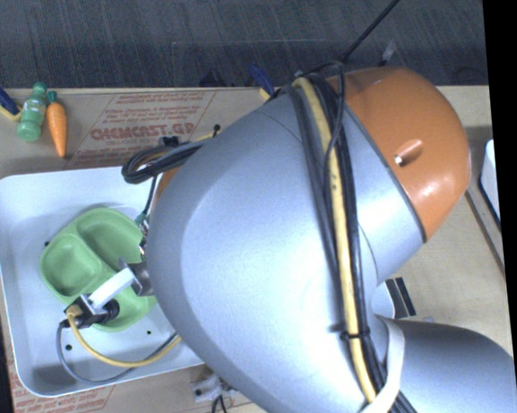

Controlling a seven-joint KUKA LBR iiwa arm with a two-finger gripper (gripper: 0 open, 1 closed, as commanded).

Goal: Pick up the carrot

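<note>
Honestly, the carrot (pixel 57 127) lies at 10 o'clock on the counter (pixel 143 121), outside the white bin (pixel 5 295), tip toward 6 o'clock, so I'd aim there and pinch across its width. The arm (pixel 271 245) hides its own tip beside the green dish (pixel 87 252); can't tell if it's clenched or released.

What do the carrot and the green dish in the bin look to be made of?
The carrot: probably moulded plastic, a toy; the sign is its even, smooth orange body with a small green top. The green dish: probably plastic too; it is an even pale green with rounded moulded compartments and a slight sheen.
</note>
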